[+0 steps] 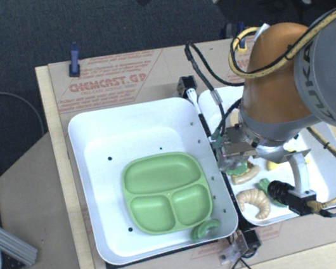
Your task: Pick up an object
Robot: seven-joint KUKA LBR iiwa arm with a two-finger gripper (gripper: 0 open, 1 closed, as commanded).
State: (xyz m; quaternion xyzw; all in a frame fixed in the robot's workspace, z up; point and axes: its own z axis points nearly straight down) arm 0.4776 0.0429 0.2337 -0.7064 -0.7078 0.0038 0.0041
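My gripper [232,157] is low in the right bin [331,184], close to its left wall, with the orange-banded wrist directly above it. Right under it lies a small green and tan piece [244,170], touching or nearly touching the gripper. A tan croissant-shaped toy [255,203] lies in front of that, near the bin's front edge. A small green bit [264,184] sits beside the croissant, and a yellow piece [288,148] peeks out from under the arm.
The left bin [93,150] holds a green three-compartment plate [166,191]. A small green ring-like thing [205,228] rests at that bin's front right corner. The arm covers much of the right bin.
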